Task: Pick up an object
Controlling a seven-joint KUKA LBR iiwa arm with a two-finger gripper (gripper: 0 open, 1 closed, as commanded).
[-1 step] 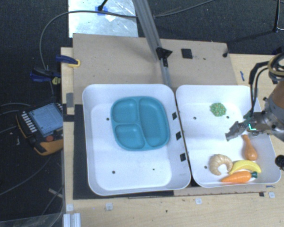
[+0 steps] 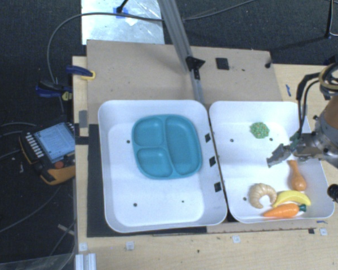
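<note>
I see the gripper over the right bin; I cannot tell its finger state. Left bin holds a blue divided plate. From the gripper: green object at 11 o'clock, croissant, carrot, banana, drumstick toward 5 o'clock.

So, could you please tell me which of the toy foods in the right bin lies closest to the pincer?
The orange drumstick-shaped piece, just below the pincer. The croissant, banana, carrot and green broccoli all lie farther away.
</note>
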